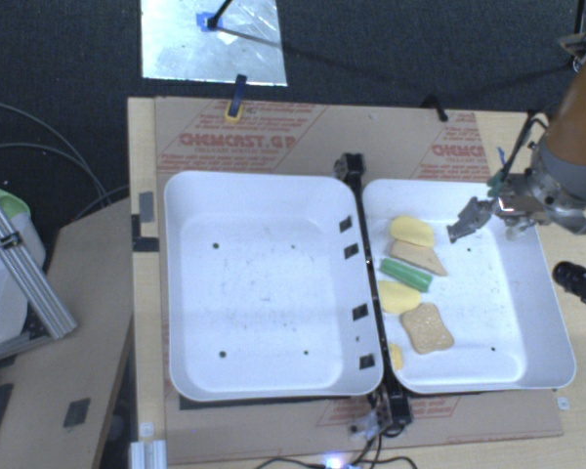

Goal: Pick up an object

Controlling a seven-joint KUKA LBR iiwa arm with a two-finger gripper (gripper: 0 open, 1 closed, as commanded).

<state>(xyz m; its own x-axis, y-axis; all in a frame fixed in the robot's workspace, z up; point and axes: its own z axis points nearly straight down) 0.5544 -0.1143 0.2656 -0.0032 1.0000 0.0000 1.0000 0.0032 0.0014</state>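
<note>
Several food-like items lie in a cluster at the left side of the right bin [508,311]. They are a rounded yellow piece [411,230], a tan wedge [417,256], a green stick [404,274], another yellow piece [400,298] and a brown toast-like slab [428,328]. A small yellow bit [396,358] rests by the bin's left wall. My gripper [466,225] hangs over the upper middle of the right bin, just right of the rounded yellow piece and apart from it. Nothing is seen held in it.
The left bin [264,281] sits beside the right one, with black clips [356,252] along the shared wall. Both rest on a cardboard sheet [273,135]. A black part [578,283] juts in by the right bin's edge. A metal frame [20,272] stands at far left.
</note>
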